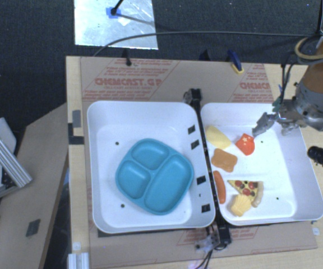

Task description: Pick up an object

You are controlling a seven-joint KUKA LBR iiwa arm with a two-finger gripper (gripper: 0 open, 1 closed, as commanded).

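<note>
A: Starting at the near edge of the right-hand white bin (pixel 307 167), what could be picked?

B: Nearest lies a toy pizza slice with red and dark toppings (pixel 247 188), with a pale yellow wedge like cheese (pixel 239 205) touching it. Just left, along the divider, is a thin orange-red sausage-shaped piece (pixel 220 186). All look like light, stiff plastic, likely smooth and apt to slip.

A: And further back?

B: A flat orange-brown piece like toast (pixel 224 159), then a small rounded red plastic piece (pixel 245 144), and a pale yellow oblong piece (pixel 217 137) toward the bin's far left corner.

A: Where is the tool?

B: The tool (pixel 261 126) hangs just beyond the red piece, over the far half of that bin, tilted down toward it. I cannot tell how it is set.

A: So the red one is the target?

B: Probably. It looks small and hard; I would pinch across its narrow middle, since rounded sides may squirt out.

A: The left bin?

B: It carries a blue three-compartment plastic plate (pixel 155 175).
</note>
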